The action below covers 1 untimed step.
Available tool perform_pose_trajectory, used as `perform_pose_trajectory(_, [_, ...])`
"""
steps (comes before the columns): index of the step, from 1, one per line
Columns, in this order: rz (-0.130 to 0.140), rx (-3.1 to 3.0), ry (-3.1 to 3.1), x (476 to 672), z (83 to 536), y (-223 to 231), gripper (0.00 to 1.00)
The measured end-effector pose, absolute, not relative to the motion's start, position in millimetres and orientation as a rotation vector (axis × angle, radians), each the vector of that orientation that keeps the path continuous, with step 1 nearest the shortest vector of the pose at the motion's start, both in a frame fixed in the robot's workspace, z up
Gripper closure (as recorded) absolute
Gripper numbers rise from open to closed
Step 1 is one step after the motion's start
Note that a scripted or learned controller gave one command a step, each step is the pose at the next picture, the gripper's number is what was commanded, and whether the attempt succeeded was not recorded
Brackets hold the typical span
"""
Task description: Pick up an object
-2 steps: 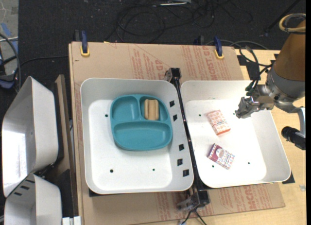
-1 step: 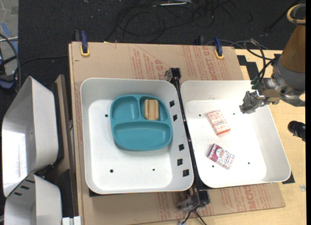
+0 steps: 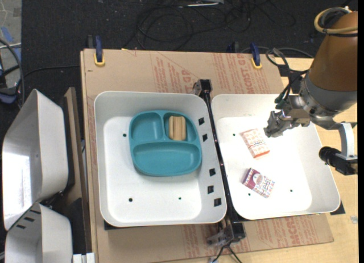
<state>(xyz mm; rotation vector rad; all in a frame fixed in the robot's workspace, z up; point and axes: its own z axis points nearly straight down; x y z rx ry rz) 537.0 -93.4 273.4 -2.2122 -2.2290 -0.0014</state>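
1. Right bin [image 3: 318, 199]: hand [image 3: 275, 126] hovers just beside the red-and-white packet [image 3: 255, 142]; its opening cannot be told.
2. Purple packet [image 3: 259, 182] lies nearby.
3. Progress: nothing lifted; grasp remains.

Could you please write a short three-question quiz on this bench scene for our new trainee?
1. True or false: the teal plastic divided tray lies in the left white bin.
2. How many small flat packets lie in the right white bin?
3. Which packet is nearer the gripper: A) the red-and-white packet, B) the purple packet?

Key: 1 true. 2 two. 3 A.
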Motion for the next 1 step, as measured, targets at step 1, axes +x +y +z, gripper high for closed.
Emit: perform_pose_trajectory(1, [-0.001, -2.210, -2.230, 533.9, 266.2, -34.5, 1.00])
